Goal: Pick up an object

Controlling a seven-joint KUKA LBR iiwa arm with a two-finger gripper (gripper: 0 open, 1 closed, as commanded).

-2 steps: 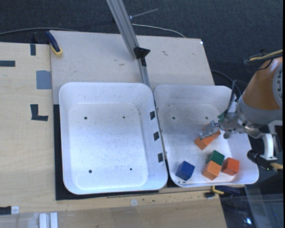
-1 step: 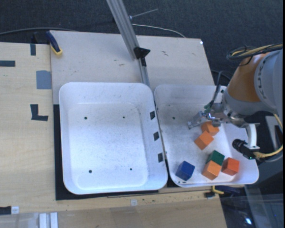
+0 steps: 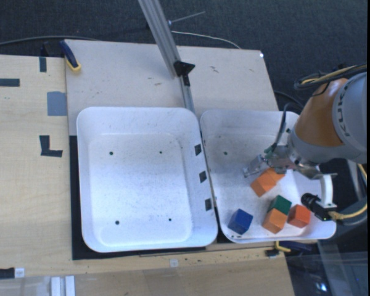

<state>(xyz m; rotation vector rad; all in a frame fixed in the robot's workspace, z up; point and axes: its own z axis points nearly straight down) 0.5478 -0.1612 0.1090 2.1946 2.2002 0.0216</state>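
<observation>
Overhead, looking down at a slant, I see my light wooden bench (image 3: 24, 184) carrying two shallow white plastic bins side by side. The left white bin (image 3: 92, 128) sits wide and bare-floored, speckled with fine dark marks. The right white bin (image 3: 225, 128) holds all the loose pieces. My grey arm with its orange band (image 3: 324, 119) reaches in from the right edge and bends down over the right bin. Its two-finger gripper (image 3: 266, 164) is low in the middle of that bin, metal fingers pointing toward the left. Directly below the fingertips lies an orange wooden block (image 3: 266, 182), tilted, touching or nearly touching the gripper; I cannot tell whether the fingers are open or closed, nor whether the block is between them. Toward the near edge of the same bin are four more pieces: a blue cube (image 3: 240, 221) alone near the bin's left wall, then a tight cluster to its right made of a dark green block (image 3: 282, 203), a second orange block (image 3: 274, 221) just in front of the green one, and a red-orange block (image 3: 300, 216) beside them at the right. A silver aluminium rail (image 3: 157, 23) slants down from the top of the view, ending at a black clamp (image 3: 184, 68) just above the gap between the bins. A blue-and-yellow handled tool (image 3: 70, 55) lies near the bench's far left corner.
</observation>
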